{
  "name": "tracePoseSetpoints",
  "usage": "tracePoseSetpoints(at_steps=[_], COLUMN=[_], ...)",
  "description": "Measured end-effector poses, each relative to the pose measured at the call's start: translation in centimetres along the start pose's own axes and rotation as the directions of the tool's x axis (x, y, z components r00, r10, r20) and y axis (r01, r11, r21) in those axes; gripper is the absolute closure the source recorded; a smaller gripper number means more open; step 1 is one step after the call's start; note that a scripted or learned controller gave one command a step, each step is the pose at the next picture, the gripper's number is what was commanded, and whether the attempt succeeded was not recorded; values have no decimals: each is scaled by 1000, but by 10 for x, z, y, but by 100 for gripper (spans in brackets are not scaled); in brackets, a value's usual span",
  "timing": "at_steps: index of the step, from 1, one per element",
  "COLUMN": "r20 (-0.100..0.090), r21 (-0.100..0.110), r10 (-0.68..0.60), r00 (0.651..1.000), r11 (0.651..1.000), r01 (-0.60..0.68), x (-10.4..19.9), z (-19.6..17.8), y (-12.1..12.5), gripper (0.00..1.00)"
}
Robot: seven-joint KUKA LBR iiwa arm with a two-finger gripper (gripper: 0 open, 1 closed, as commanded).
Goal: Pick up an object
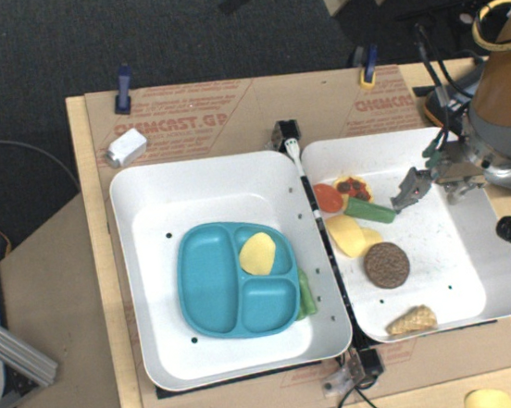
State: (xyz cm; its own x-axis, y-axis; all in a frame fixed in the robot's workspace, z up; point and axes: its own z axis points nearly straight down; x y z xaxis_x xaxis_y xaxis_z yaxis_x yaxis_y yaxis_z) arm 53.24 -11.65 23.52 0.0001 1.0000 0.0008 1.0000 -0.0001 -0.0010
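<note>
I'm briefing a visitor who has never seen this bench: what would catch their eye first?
Probably the teal divided plate in the left bin, with a yellow piece in its upper right compartment. Next, the cluster of toy foods along the right bin's left side: red, green, yellow, and a brown round cookie. The claw hangs in that bin, just right of the green piece.

Blue clamps [123, 87] and white block [127, 147] on cardboard [224, 109]
</note>
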Motion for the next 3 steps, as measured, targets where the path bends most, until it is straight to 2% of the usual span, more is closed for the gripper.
tracePoseSetpoints(at_steps=[1,2,3], r20=[-2,2,-1], r21=[6,-4,-22], r10=[1,2,-12], r00=[1000,1000,1000], r11=[1000,1000,1000], r01=[-1,-2,12], x=[16,15,87], z=[158,140,43], y=[-33,-30,106], gripper=[0,100,100])
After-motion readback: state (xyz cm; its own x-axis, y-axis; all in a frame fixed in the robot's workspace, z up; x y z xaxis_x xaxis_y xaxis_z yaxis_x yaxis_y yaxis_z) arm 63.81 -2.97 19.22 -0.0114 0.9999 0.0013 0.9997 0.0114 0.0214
